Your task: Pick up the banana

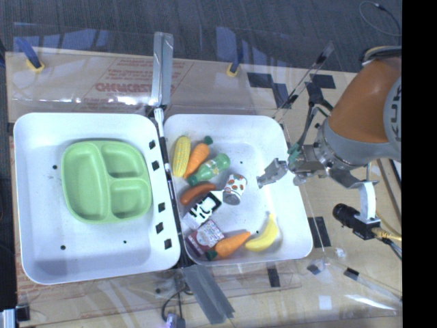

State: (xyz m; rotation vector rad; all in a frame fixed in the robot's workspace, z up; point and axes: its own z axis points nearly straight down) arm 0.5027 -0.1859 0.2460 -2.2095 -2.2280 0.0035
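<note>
Looking down, you see the banana [266,234] lying untouched near the front right corner of the right bin [295,210], while the gripper [271,173] hovers nearby, spread and empty, so the pickup remains.

Banana [266,234]: yellow, curved, whole and unpeeled. Lies flat on the floor of the right bin [287,203], in its near right corner, close to the bin's right wall. Lower end touches the tip of an orange carrot [230,244].
</note>
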